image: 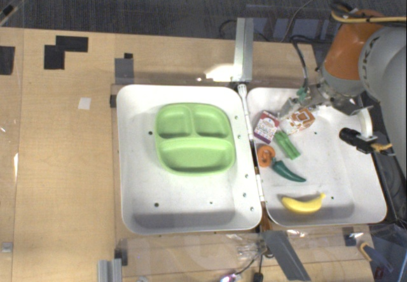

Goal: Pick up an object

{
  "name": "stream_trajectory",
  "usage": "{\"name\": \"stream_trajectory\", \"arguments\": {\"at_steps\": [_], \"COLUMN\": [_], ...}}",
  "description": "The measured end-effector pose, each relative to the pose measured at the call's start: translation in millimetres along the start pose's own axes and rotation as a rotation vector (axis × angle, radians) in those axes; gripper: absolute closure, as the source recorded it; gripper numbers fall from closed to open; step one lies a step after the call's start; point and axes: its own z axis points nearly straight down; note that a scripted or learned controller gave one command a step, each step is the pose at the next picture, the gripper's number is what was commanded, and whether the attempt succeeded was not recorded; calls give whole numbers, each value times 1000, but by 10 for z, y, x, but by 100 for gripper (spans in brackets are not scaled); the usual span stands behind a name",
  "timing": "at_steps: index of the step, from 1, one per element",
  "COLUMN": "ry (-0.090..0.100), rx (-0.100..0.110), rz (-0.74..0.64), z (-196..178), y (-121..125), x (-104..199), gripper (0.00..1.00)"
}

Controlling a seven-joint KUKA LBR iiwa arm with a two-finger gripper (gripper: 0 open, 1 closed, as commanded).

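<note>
In the right bin [356,179], the banana [303,203] lies nearest the camera, then the green pepper [289,171], then the snack packet [301,119] at the far side. The hand [304,97] hovers just beyond that packet; whether it is open, I cannot tell.

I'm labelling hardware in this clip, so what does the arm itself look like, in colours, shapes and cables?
The arm is a thick, rounded grey body with a wide orange band above the wrist. A yellow-and-black ring sits along the band's upper edge, and thin dark cables trail from it. Its wrist end tapers to a small metallic pincer with dark and greenish parts. A white-and-black fitting juts below.
</note>
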Motion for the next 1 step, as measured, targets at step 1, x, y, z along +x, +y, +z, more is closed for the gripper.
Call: {"name": "stream_trajectory", "arguments": {"at_steps": [1], "ry": [-7], "rx": [-14], "rz": [28], "z": [-40], "y": [-646], "x": [137], "gripper": [0]}}
